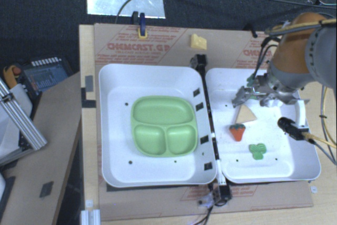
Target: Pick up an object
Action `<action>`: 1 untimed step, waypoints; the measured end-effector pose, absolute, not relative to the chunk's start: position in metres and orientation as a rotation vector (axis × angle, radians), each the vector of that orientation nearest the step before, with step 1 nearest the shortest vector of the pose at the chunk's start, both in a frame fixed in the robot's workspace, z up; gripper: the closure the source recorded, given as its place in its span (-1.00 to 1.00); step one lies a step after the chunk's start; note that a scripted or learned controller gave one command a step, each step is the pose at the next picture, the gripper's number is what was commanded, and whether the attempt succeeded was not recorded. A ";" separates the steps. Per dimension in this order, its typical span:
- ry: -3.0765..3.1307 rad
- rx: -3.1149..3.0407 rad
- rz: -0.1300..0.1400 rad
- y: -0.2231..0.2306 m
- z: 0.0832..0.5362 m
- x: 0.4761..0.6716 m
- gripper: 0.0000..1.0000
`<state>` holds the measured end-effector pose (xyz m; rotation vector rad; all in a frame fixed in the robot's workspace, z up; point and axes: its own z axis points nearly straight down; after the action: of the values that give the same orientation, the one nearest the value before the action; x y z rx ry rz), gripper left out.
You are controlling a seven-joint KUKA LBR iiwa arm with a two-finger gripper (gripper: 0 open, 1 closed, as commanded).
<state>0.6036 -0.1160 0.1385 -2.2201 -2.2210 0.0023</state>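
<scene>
Gripper (pixel 243 98) hung over wedge (pixel 245 114); grip unreadable to me. Wedge looked light, stiff; I'd pinch its flat sides.

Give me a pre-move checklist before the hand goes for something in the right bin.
1. Objects to pick lie in the right bin: tan wedge, red strawberry toy, green toy. Ok.
2. Hand sits over the right bin, beside the wedge. Ok.
3. Nothing visibly held in the hand. Ok.
4. Finger opening: cannot tell.
5. Wedge and strawberry toy lie very close together; clean single grasp: cannot tell.
6. Green toy lies apart from the others. Ok.
</scene>
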 end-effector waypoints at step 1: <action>-2.221 -2.219 0.002 -0.116 0.086 0.603 -1.00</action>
<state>0.6033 -0.1155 0.0864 -2.2187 -2.2211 0.0024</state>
